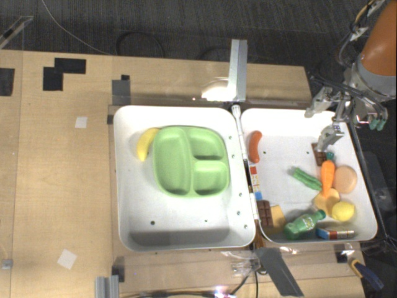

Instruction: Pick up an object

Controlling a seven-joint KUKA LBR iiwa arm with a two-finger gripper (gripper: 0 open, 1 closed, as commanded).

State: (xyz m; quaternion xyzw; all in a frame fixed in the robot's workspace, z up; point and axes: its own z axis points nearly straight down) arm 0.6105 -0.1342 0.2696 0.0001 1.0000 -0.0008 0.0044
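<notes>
My gripper (322, 120) hangs over the far right corner of the right bin (282, 132), open, with nothing between its fingers. Just below it lie a small brown block (319, 158) and an orange carrot (327, 174). Further in the bin are a green pod (306, 177), a tan egg-shaped thing (346, 179), a yellow lemon (343, 212), a green bottle (304, 224) and a red sausage (254, 146). A chocolate bar (264, 213) rests by the left wall.
The left bin (133, 216) holds a green divided plate (189, 160) and a yellow banana (144, 143) against its far left side. A metal post (238, 70) stands behind the wall between the bins. The arm's orange band (379, 54) is at the top right.
</notes>
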